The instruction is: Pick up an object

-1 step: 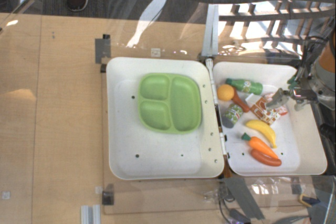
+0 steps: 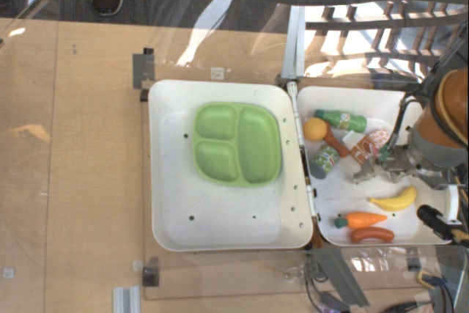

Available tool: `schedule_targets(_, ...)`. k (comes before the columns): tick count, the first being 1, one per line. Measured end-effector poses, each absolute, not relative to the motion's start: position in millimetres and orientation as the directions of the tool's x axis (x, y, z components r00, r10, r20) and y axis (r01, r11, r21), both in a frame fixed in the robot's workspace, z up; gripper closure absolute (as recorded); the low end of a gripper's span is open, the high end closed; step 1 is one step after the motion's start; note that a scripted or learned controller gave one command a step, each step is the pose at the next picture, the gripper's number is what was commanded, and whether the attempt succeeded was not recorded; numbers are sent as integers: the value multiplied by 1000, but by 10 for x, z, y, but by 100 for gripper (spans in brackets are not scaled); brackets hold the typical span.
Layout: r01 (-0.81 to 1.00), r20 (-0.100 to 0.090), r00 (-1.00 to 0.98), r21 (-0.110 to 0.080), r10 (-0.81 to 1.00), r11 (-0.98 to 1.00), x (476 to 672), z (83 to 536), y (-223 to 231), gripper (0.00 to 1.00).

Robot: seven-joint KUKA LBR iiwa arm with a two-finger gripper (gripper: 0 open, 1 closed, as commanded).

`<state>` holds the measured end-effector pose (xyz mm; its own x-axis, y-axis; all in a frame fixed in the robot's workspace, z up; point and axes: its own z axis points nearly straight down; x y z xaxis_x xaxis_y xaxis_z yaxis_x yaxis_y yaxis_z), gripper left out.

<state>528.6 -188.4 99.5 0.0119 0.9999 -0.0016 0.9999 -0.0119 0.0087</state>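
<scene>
Pale wooden counter (image 2: 73,179) under a clear sheet, two shallow white bins side by side on it. Nearest in the right bin (image 2: 333,231): a red sausage (image 2: 371,234) at six o'clock, an orange carrot (image 2: 364,220) touching it just above, and a yellow banana (image 2: 394,199) up toward four o'clock. Mid-bin now, the pincer (image 2: 364,172) sits low over the floor, reaching in from three o'clock on the grey arm (image 2: 440,139); whether its tips are parted or closed I cannot tell. Nothing is visibly clamped in it. Just at its ten o'clock lies a small can (image 2: 325,157), and at twelve a red-and-white packet (image 2: 370,143), print too small to read. Farther back, an orange ball (image 2: 315,130) and a green bottle (image 2: 341,120), label unreadable. Left bin (image 2: 168,216) carries a green divided plate (image 2: 238,143).
</scene>
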Motion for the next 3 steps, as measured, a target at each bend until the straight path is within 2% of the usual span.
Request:
schedule_targets(1,997,-9,-71,23,997,72,6020,939,-1711,0)
schedule_targets(2,997,15,-38,-59,999,39,6302,903,-1779,0)
schedule_targets(3,997,13,-41,-68,999,41,6279,982,-1795,100)
